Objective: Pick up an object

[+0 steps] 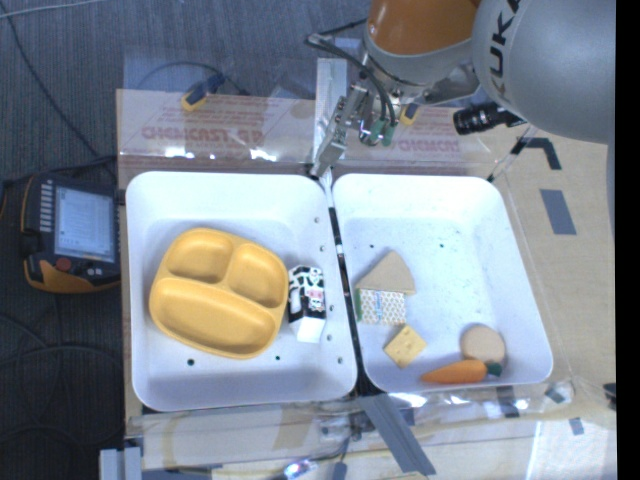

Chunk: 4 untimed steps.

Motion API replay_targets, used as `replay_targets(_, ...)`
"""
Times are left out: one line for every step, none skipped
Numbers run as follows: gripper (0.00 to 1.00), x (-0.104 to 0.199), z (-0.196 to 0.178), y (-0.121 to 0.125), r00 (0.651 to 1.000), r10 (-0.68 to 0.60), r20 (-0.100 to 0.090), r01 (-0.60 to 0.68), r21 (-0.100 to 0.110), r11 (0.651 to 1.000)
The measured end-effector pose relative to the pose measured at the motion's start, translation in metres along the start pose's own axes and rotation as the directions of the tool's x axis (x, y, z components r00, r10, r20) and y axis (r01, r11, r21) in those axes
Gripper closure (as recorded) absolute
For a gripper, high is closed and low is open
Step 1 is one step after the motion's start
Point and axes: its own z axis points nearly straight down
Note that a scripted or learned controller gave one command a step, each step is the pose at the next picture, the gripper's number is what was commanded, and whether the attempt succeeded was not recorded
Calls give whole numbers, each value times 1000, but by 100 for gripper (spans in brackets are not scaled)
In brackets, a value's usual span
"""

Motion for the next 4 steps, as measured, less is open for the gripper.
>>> replay_targets(100,13,-82,-54,952,-307,2,307,1,952)
replay_targets(100,-26,-117,-48,735,-678,2,678,1,735)
replay_targets(100,36,-15,32,845,-534,-2,534,-2,845)
replay_targets(100,8,-86,72,955,-298,1,298,-1,955)
